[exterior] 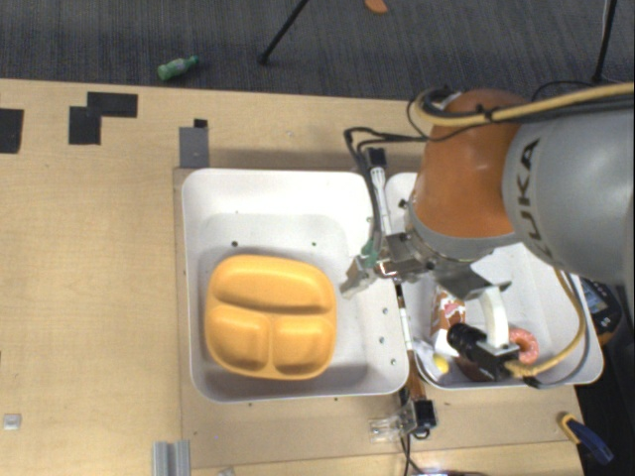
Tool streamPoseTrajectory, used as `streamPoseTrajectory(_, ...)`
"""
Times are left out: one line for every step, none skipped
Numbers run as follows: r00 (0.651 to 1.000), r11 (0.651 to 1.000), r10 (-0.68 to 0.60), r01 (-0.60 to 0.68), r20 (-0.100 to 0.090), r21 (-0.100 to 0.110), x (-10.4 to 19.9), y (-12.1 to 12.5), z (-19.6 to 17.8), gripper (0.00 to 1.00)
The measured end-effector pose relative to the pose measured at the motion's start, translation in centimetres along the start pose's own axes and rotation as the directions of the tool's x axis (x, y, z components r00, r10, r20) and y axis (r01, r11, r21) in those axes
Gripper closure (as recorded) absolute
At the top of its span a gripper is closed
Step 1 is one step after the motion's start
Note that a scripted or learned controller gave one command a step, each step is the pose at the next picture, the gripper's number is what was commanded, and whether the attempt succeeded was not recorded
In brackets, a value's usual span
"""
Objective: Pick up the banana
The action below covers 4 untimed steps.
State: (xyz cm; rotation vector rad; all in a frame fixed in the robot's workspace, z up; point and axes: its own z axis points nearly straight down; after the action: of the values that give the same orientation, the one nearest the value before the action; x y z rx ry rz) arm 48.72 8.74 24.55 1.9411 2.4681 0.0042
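The end effector (pixel 375 264) is seen over the wall between the two bins; whether it is spread or pressed together cannot be told. A small yellow piece, possibly the banana (pixel 441 365), is noted in the near corner of the right bin (pixel 551 286). A yellow moulded object (pixel 268 313) lies in the left bin (pixel 268 191).

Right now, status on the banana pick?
Gripper at left bin's right edge. Possible banana: yellow bit in right bin. Arm overhangs it.

Grey carpet (pixel 119 13) (ribbed) bhd wood bench (pixel 89 266).
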Motion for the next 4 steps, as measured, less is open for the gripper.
streamPoseTrajectory(0.948, 0.948, -0.318, 0.318, 0.0, -0.001, 5.4, 1.3, 14.1, 0.0)
streamPoseTrajectory(1.0, 1.0, 0.022, -0.022, 0.0, 0.001, 9.6, 4.0, 5.0, 0.0)
streamPoseTrajectory(0.992, 0.992, -0.126, 0.126, 0.005, -0.014, 3.4, 2.6, 14.1, 0.0)
streamPoseTrajectory(0.996, 0.995, -0.091, 0.092, 0.016, -0.031, 8.6, 3.6, 14.8, 0.0)
